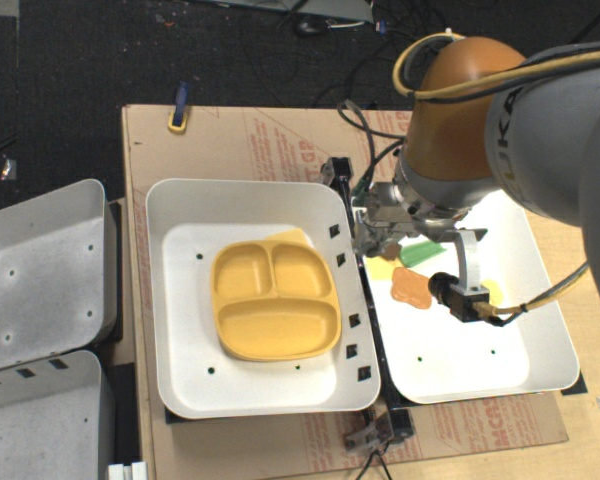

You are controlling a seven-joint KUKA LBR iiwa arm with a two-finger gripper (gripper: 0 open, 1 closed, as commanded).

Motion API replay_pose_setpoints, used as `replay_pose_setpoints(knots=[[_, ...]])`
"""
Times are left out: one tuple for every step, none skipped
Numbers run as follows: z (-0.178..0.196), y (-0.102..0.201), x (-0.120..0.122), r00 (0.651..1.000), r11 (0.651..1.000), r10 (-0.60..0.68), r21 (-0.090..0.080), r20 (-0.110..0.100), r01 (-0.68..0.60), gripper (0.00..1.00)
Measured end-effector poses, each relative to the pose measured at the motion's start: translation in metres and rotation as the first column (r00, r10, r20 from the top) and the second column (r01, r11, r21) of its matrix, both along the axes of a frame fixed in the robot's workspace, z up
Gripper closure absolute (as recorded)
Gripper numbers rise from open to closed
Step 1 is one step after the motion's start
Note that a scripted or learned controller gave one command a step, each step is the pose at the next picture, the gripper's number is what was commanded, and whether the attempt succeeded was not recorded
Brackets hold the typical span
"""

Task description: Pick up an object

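Here the grey KUKA arm with its orange band is reaching in from the right and hanging over the right-hand shallow white bin, with its wrist sitting above the bin's upper left corner. The two-finger gripper is lying partly under the wrist housing, close to the divider between the bins, and whether it is released or clenched cannot be told from this slant; nothing is visibly being grasped.

Just beside the gripper, toward the bin's middle, three small things are lying together: a flat orange irregular piece, a green elongated piece and a yellow flat piece. The orange piece is sitting below and slightly right of the gripper, its long axis running roughly left to right. The green piece is lying nearer the wrist, tilted upward to the right, partly shaded by the arm.

The left-hand shallow white bin is holding a yellow plastic three-compartment tray, well apart from the gripper.

Judging by this, the nearest candidates are sitting in the right bin, so the coming move is probably calling for a short shift downward in view.
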State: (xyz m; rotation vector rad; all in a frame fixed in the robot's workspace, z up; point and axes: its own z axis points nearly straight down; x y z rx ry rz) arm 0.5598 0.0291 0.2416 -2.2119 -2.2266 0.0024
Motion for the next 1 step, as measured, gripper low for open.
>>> replay_pose_setpoints(knots=[[-0.0129,0.0471,-0.0234,1.0,1.0,0.001,0.0,-0.001,-0.001,1.0]])
